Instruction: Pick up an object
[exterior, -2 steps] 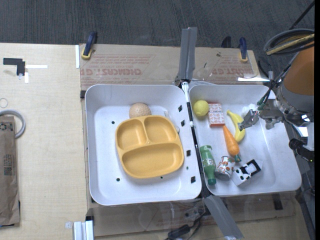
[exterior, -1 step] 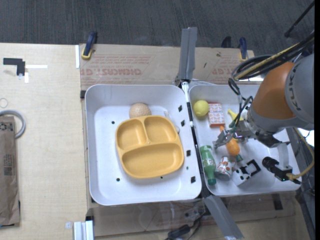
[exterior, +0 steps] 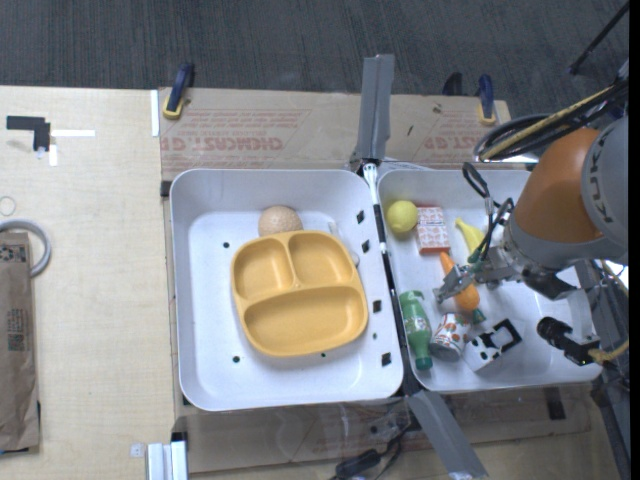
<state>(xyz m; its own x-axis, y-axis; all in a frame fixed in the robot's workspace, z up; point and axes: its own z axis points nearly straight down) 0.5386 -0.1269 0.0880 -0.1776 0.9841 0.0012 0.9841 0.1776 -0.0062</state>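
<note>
- Your hand [exterior: 466,280] is down in the right bin [exterior: 560,368], low over the clutter near its middle. The arm comes in from the right, so this bin is the closer reach.
- At the tip sits an orange object [exterior: 462,293], prob. a carrot-shaped toy w/ a thin orange stub [exterior: 446,264] just above-left of it. It looks to be right at the fingers, but you can't tell whether they're spread, pressed together or pinching it; wrist and cables hide that.
- Other candidates in the same bin: yellow ball [exterior: 402,216] in the top-left corner, pink-red box [exterior: 432,228] beside it, banana [exterior: 468,234] partly under the arm, green bottle [exterior: 414,326] lying along the left wall, small can [exterior: 449,338] touching it, black-white block [exterior: 494,342] near the front.
- Things are packed close, so a neighbour may get nudged; the can is just below the orange object.
- Left bin [exterior: 200,368] holds a yellow divided plate [exterior: 300,293] lying flat, w/ a tan ball [exterior: 280,220] tucked behind its far edge. Well apart from the hand, not in play.
- My read: grasp attempt on the orange object, lift not yet shown.
</note>
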